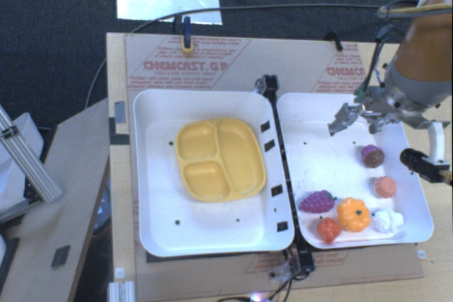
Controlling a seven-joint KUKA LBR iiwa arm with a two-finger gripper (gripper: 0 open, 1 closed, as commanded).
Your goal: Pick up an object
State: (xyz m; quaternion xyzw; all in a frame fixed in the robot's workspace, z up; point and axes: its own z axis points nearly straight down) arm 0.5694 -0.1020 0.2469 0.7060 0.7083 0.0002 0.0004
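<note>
Fingers (357, 117) apart, above right bin (311, 152)

Bench (212, 56) carries 2 white bins side by side: left bin (152, 173), right bin (311, 152).

Robotics lab: bench (212, 53) with white bins (152, 152), cables (283, 8).

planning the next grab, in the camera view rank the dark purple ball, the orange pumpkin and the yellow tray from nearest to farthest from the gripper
Measured from the gripper, above the right bin's far part:
1. Dark purple ball, right bin, just near-side of the gripper.
2. Orange pumpkin, right bin's near edge, among the other toy foods.
3. Yellow tray, middle of the left bin, across the divider.
</note>
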